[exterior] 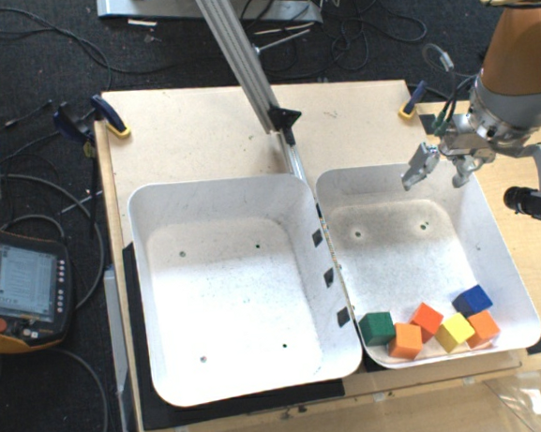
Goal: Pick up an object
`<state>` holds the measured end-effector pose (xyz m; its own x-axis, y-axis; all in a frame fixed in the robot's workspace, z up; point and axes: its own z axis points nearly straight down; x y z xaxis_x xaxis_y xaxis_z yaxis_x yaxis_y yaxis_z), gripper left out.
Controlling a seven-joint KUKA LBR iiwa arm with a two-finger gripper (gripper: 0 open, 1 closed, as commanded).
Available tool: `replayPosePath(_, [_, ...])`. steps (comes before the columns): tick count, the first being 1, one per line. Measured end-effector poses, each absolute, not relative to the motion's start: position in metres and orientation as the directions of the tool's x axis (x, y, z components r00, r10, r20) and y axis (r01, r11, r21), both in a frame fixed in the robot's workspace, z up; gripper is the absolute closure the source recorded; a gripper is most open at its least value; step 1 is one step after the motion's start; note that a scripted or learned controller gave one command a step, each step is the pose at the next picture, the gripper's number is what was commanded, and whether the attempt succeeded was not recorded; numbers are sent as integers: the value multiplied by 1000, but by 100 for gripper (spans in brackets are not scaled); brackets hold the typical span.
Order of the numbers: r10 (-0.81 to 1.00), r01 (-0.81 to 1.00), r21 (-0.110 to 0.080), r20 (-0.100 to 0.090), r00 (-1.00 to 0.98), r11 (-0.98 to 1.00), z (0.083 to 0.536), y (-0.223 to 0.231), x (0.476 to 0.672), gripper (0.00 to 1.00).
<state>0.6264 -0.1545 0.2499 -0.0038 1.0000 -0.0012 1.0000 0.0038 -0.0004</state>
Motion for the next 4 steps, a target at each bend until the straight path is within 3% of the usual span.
replayPosePath(1, [1000,1000,2,-2,-7,7,261,-154,627,100])
replayPosePath(2, [1000,1000,-12,3,3,-3,165,-149,548,100])
replayPosePath(3, [1000,1000,9,-3,-4,4,270,-146,565,100])
replayPosePath(4, [1000,1000,2,-1,-1,1,266,-146,563,0])
